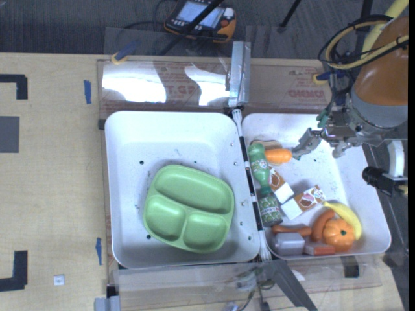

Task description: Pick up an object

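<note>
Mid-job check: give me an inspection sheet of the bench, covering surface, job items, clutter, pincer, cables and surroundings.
Surface: two white bins side by side; left bin, right bin.
Job's things: green bottle, carrot, banana, orange fruit, small carton, all in the right bin.
Clutter: green divided plate in the left bin.
Grippers: pincer open above the right bin's far end, holding nothing.
Cables: yellow and black hoses looped by the arm.
Surroundings: handheld pendant on the floor beyond the bench; blue tape marks.

right bin (363,173): jaws (322,142) open, above toys | left bin (123,173): green tray (189,207)
</note>
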`<state>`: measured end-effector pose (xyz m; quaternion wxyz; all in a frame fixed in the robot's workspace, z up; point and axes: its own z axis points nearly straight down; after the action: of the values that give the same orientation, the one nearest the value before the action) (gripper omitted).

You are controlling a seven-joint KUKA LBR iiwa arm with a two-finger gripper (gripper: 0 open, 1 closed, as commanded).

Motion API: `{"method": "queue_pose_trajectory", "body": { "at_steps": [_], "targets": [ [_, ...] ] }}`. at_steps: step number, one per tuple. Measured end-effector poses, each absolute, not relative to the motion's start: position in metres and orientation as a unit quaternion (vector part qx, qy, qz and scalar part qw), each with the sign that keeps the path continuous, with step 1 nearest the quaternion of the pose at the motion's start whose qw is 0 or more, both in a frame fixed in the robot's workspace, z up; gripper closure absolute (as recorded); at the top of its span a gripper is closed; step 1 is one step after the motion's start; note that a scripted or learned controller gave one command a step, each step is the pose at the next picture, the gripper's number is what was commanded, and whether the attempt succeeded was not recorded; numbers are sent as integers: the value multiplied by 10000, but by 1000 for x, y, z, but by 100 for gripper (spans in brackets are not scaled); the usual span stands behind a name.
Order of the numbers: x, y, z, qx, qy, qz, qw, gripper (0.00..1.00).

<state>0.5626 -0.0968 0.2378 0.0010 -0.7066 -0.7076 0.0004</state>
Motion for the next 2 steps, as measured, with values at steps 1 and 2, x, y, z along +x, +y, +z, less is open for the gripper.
{"method": "queue_pose_trajectory", "body": {
  "at_steps": [1,2],
  "targets": [
    [608,-102,113,-7140,-7001,1,3,0],
    [572,-103,108,-6820,-7306,-164,-283,0]
  ]
}}
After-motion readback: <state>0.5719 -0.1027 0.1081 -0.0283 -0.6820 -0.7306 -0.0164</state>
